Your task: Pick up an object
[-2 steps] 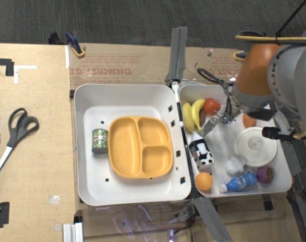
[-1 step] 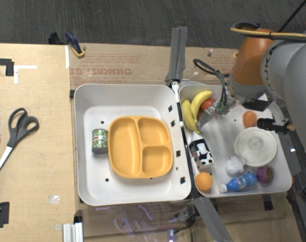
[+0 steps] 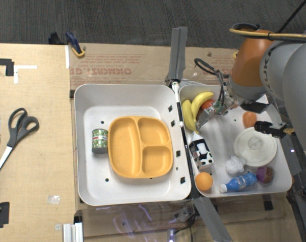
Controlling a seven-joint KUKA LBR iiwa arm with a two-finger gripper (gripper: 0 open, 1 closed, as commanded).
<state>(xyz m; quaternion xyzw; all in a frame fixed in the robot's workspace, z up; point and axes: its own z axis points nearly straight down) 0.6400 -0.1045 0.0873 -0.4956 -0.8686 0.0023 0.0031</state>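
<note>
I see the gripper (image 3: 211, 111) low in the right bin (image 3: 280, 185), near its far left corner, touching or just over the banana (image 3: 194, 108); I cannot tell from this slant what state the tool is in. The banana lies against the bin's left wall, with something red just beside it. Along that same wall, nearer me, sits a black-and-white item (image 3: 201, 153), and an orange ball (image 3: 203, 181) rests in the near left corner. A white lid (image 3: 255, 146) lies toward the right side, a blue bottle (image 3: 240, 182) along the near edge, a purple object (image 3: 265, 174) by the near right corner. In the left bin (image 3: 87, 183), a yellow divided plate (image 3: 140, 146) fills the middle, with a small green can (image 3: 99, 140) touching its left edge. Scissors (image 3: 14, 132) lie on the bench, well left.
</note>
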